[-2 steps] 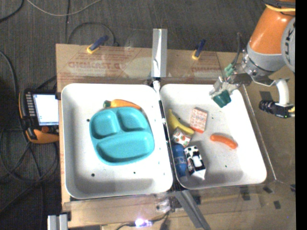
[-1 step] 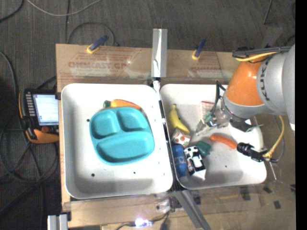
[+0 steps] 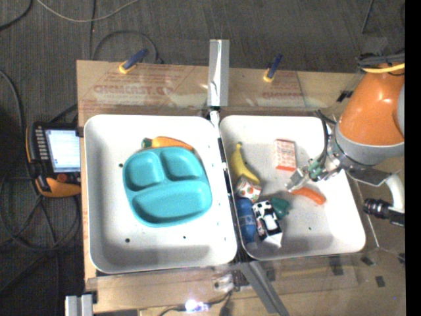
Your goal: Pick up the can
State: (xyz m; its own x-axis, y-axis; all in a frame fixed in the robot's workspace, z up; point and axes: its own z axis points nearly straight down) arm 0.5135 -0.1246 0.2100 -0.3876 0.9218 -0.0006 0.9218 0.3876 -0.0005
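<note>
The can (image 3: 248,189), small with a red and white label, lies in the right bin (image 3: 342,232) near its left wall, just below the banana (image 3: 242,165). My gripper (image 3: 299,180) hangs over the middle of the right bin, to the right of the can and well apart from it. It sits right above an orange carrot-like piece (image 3: 309,195). Nothing shows as held in it.
Below the can lie a blue bottle (image 3: 245,220), a black and white carton (image 3: 268,224) and a teal object (image 3: 281,207). A red and white box (image 3: 285,155) lies at the back. The left bin (image 3: 105,242) holds a teal divided plate (image 3: 168,184).
</note>
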